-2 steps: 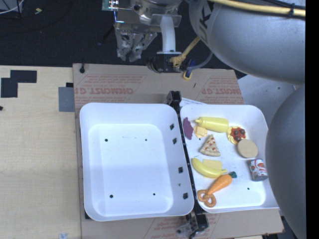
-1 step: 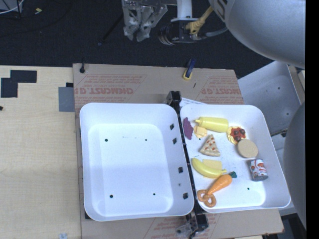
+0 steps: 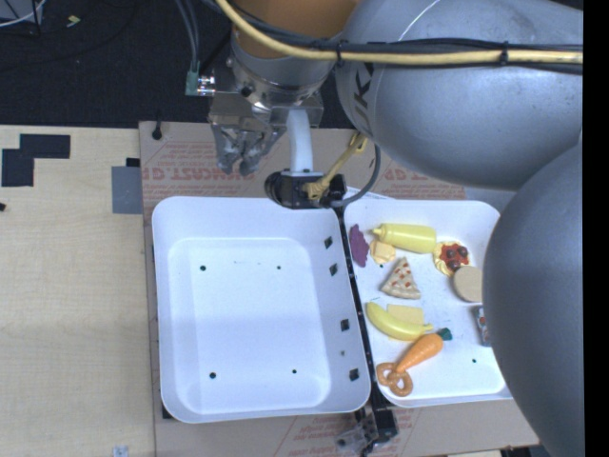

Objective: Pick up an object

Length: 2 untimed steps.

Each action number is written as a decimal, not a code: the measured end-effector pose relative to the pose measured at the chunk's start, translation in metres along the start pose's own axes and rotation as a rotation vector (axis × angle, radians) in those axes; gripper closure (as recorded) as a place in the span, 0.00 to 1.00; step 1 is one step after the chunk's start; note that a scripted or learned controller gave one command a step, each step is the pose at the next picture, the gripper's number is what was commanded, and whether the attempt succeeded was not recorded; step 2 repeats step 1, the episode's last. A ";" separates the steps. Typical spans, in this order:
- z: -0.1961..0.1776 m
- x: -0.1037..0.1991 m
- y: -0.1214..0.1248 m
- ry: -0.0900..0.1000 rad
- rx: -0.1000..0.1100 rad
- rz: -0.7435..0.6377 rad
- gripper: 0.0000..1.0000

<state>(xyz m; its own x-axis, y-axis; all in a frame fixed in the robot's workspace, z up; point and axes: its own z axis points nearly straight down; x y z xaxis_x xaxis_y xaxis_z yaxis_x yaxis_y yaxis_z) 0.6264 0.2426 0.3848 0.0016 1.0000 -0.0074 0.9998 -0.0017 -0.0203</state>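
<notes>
My gripper [image 3: 245, 165] hangs over the bench just beyond the far rim of the left bin [image 3: 181, 255], its fingers drawn together with nothing between them. The toy food lies in the right bin [image 3: 481, 369]: a yellow bottle [image 3: 404, 236], a purple piece [image 3: 359, 246], a pizza slice [image 3: 402, 280], a banana [image 3: 398, 321], a carrot [image 3: 420, 351] and a pretzel [image 3: 394, 381]. A round red-topped piece [image 3: 453, 256] and a tan disc [image 3: 468, 284] sit at the bin's right side, partly behind the arm.
The big grey arm covers the upper right of the view and the right bin's right edge. A divider with black clips [image 3: 344, 293] separates the two bins. Brown board [image 3: 181, 165] surrounds them.
</notes>
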 end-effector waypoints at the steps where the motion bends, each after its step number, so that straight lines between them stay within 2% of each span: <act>1: -0.145 0.000 0.011 0.011 -0.031 -0.006 1.00; 2: -0.145 0.000 0.011 0.011 -0.031 -0.006 1.00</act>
